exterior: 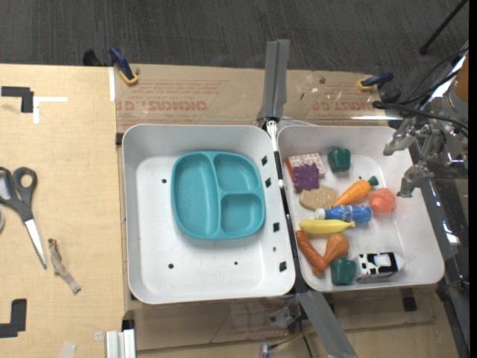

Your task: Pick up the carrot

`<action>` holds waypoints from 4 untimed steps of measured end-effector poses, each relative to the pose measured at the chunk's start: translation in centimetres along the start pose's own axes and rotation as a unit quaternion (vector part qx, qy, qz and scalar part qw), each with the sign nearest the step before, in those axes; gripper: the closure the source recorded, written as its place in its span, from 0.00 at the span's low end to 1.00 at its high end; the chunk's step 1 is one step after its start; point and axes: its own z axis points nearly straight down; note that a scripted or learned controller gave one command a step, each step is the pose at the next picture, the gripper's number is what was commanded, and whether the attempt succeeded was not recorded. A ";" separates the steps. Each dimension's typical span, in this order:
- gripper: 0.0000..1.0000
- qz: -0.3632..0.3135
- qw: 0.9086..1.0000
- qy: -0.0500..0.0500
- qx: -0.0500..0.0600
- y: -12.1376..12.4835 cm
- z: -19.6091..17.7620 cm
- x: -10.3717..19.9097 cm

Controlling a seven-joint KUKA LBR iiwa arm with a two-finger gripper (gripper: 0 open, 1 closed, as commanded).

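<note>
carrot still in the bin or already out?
In. The carrot lies flat in the right bin among the other toys; the gripper sits apart by the bin's right side.

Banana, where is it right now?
The banana lies in the right bin, near its middle, just below the blue bottle and above an orange carrot.

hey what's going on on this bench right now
A robot arm reaches in from the right, its end effector at the right edge of the right bin, not holding anything. That bin holds toy food, including an orange carrot with a green top, lying apart from the end effector beside a banana and a cookie. The left bin holds a teal divided plate. Scissors lie on the bench.
</note>
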 end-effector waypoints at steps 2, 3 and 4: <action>0.00 0.011 1.000 0.007 0.000 5.8 14.5 -3.9; 0.00 0.116 0.993 -0.002 0.000 -0.5 14.2 -2.6; 0.00 0.114 0.993 -0.003 0.000 3.5 14.1 -5.8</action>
